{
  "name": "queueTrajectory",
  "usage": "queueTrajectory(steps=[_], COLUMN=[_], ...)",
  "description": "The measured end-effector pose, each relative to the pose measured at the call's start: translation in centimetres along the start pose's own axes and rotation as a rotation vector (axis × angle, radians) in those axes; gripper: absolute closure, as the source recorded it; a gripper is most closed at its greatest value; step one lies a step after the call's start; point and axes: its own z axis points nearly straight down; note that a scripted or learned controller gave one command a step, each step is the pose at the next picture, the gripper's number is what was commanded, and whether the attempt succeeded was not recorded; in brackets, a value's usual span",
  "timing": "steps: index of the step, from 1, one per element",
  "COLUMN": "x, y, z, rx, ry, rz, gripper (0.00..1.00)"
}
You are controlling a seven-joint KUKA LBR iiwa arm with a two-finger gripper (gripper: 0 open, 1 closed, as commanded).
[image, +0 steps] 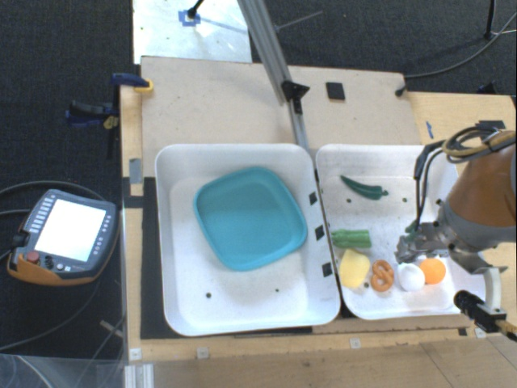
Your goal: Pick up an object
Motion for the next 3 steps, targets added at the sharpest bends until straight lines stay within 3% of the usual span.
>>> queueTrajectory(steps=[2, 3], x=[-0.1, -0.2], y=[0.2, 0.3], z=[-12.5, -16.4], rx=[-0.004, -0.002], ry=[0.0, 0.0], rz=[-0.001, -0.001], gripper=[1.0, 1.0])
